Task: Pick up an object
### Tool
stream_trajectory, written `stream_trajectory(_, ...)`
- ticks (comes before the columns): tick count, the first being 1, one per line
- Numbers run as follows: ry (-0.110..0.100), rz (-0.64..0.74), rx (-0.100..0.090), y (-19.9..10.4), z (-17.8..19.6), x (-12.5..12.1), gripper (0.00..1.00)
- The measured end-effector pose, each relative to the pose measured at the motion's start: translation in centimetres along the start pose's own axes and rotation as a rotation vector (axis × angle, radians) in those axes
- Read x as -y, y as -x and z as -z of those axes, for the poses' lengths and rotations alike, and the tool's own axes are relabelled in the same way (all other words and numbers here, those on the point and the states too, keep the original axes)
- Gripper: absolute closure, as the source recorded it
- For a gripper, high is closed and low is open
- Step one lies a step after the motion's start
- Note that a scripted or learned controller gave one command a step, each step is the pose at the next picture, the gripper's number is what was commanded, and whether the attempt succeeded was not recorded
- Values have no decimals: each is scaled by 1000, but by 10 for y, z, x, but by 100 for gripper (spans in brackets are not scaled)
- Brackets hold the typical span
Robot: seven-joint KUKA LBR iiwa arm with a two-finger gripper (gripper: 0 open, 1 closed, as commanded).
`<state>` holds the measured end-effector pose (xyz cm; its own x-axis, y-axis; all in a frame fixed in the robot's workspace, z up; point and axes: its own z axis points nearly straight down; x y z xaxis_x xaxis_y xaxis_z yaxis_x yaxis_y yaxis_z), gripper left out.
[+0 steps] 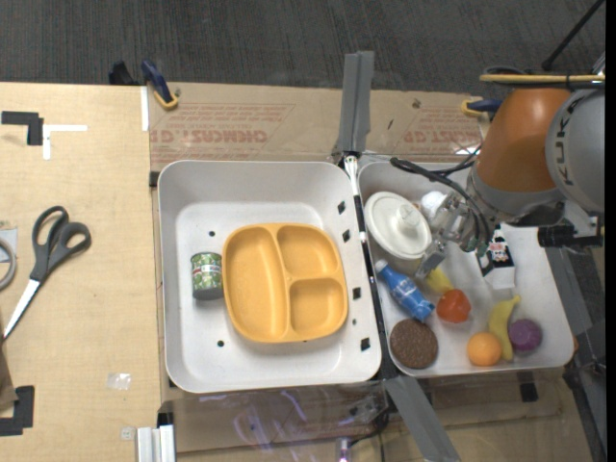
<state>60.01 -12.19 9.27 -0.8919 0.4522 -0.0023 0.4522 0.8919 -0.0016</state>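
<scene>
My gripper (436, 255) hangs low in the right bin (558, 354), below the orange-banded wrist (520, 142). It sits just right of a white round lid (397, 224) and directly above a small yellow piece (439, 280). A blue bottle (405, 294) lies slantwise to its lower left. A red tomato (453, 306) rests just below the yellow piece. Toward the front are a brown disc (414, 344), an orange (484, 349), a banana (503, 318) and a purple ball (525, 334).
The left bin (183, 354) holds a yellow divided plate (286, 282) and a small green can (206, 275). A white tag (498, 260) lies right of the gripper. Scissors (46, 253) lie on the bench at far left. A grey divider post (354, 104) stands between the bins at the back.
</scene>
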Motion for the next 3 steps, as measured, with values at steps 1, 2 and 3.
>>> stream_trajectory(1, 0, -123, -2, -76, -1, 37, 0)
stream_trajectory(2, 0, -188, 2, -120, 0, 32, 0)
stream_trajectory(3, 0, -162, -2, -56, -1, 3, 0)
